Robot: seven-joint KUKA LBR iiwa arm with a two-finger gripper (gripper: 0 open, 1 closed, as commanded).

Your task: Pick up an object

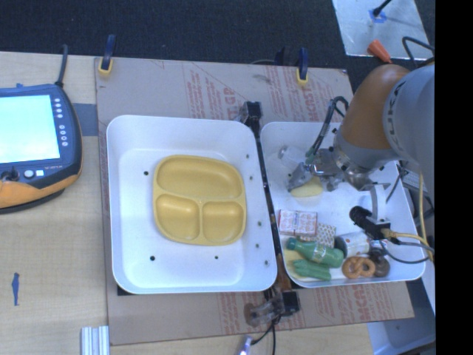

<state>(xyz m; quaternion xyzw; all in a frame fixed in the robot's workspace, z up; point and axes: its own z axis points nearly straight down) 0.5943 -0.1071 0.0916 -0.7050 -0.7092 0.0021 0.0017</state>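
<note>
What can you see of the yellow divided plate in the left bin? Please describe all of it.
The yellow divided plate looks like smooth, matte plastic, with rounded corners. It has three compartments: one wide one on the far side and two smaller ones on the near side, all without contents. It lies flat and upright near the middle of the left bin, resting on the bin's floor. Nothing else touches it.

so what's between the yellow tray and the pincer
In the camera view, bare white bin floor, then the two bins' touching rims, lie between the yellow tray and the pincer.
</note>
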